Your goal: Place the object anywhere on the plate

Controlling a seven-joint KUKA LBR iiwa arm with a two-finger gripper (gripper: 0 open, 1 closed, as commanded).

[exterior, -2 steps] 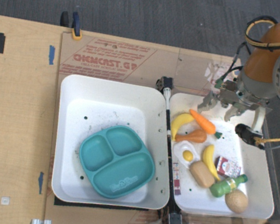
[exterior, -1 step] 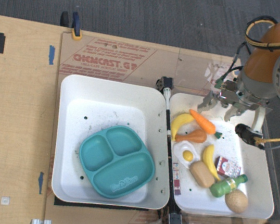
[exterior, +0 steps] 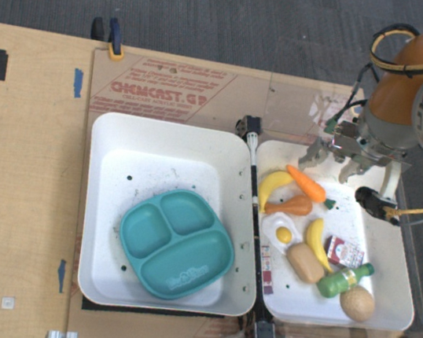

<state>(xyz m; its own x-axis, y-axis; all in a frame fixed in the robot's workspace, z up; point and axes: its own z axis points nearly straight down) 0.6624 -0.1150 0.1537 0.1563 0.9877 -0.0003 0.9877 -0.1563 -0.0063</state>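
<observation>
Carrot (exterior: pixel 305 183) is lying at the far left of the right bin (exterior: pixel 401 302), against a banana (exterior: pixel 273 185), looking light, stiff and smooth; gripping across its thicker middle seems wisest. Gripper (exterior: pixel 332 164) is hovering just beyond it, fingers spread wide and holding nothing, while the teal plate (exterior: pixel 177 243) is waiting in the left bin (exterior: pixel 111 148).

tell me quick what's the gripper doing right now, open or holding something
Gripper: open, fingers spread, holding nothing, above the far end of the right bin.

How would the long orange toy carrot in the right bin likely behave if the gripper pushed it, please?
The long orange toy carrot looks round and tapered, so it would probably roll in a curve. It rests across the yellow toy banana, so a push may tip it off.
</observation>
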